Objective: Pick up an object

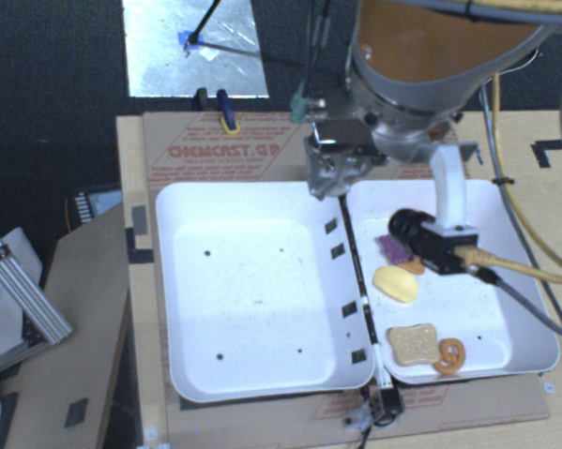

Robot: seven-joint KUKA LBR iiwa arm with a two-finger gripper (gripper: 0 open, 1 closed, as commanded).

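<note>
Overhead, the grey arm with its orange band (440,23) reaches in from the top right and hangs over the far end of the divider between the two shallow white plastic bins. Its two-finger gripper (333,179) sits at the far edge of the bins, just above the seam; the metal end is blurred, and whether it is apart or together cannot be told from this view. Nothing is visible held in it.

Right bin (522,347) carries all the loose items:
- small purple object (392,249), near the bin's middle, partly covered by a black camera-like unit on a white bracket (437,239) hanging from the arm
- pale yellow rounded lemon-like piece (396,284), just on the near side of the purple one
- tan toast-slice-shaped piece (414,344), close to the near edge
- orange-brown pretzel-shaped piece (450,354), touching or just beside the toast, towards the near right corner

Left bin (242,287) shows a bare white floor with small dark dots.

Both bins rest on brown cardboard printed with red lettering (223,149). A yellow cable (518,265) runs from the black unit off to the right
</note>
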